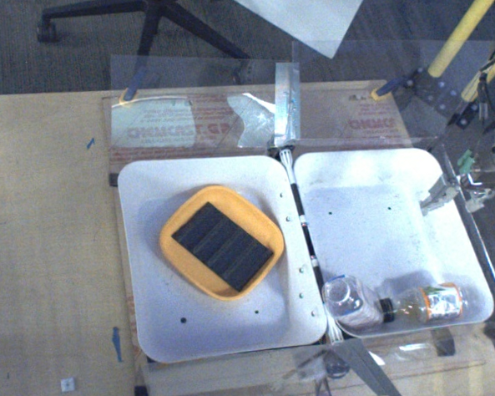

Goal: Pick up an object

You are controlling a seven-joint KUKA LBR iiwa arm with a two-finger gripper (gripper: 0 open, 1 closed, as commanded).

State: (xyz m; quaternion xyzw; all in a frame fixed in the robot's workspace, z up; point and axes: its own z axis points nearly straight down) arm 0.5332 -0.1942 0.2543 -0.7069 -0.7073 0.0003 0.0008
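Observation:
In the left bin (154, 316) lies a rounded yellow-orange pad (177, 254) with a dark ribbed panel (222, 246) on top, set diagonally near the bin's middle. The right bin (374, 219) holds two things along its near edge. One is a clear plastic cup (347, 300) on its side in the near left corner. The other is a small bottle (425, 303) of amber liquid with a dark cap and a printed label, lying flat to the cup's right with its cap towards the cup.
A metal bracket (456, 187) juts in over the right bin's right rim. A ridge with cable (300, 232) divides the two bins. Behind them stand taped clear panels (193, 125) and a metal post (287, 107). A yellow pole (463, 25) slants at the top right.

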